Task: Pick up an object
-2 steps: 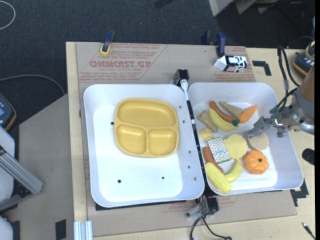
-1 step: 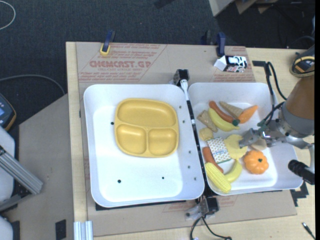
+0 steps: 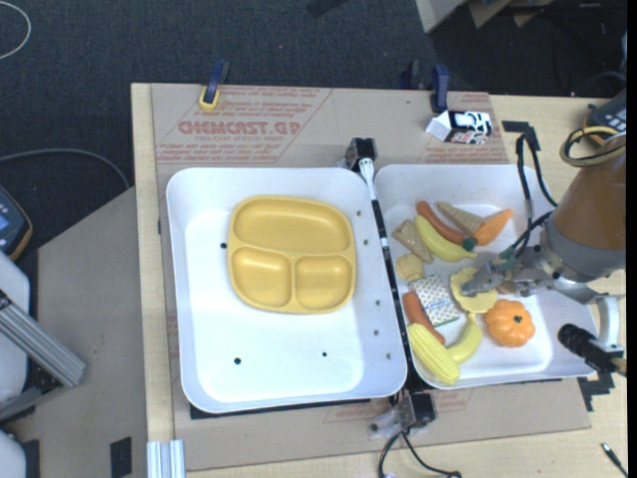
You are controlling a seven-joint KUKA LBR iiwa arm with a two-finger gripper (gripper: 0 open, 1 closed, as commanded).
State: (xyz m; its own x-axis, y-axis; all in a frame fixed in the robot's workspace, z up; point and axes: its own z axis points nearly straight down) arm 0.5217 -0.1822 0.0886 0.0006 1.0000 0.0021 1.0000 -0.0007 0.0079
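Reaching in from the right, the gripper hangs low over the right bin, fingers slightly parted above a yellow piece, gripping nothing. Pumpkin sits just beside; corn hugs the near rim. Left bin holds a yellow tray, bare floor around it

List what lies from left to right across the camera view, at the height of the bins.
Left bin → yellow divided plate → cracker → banana → gripper → orange pumpkin → arm's orange band.
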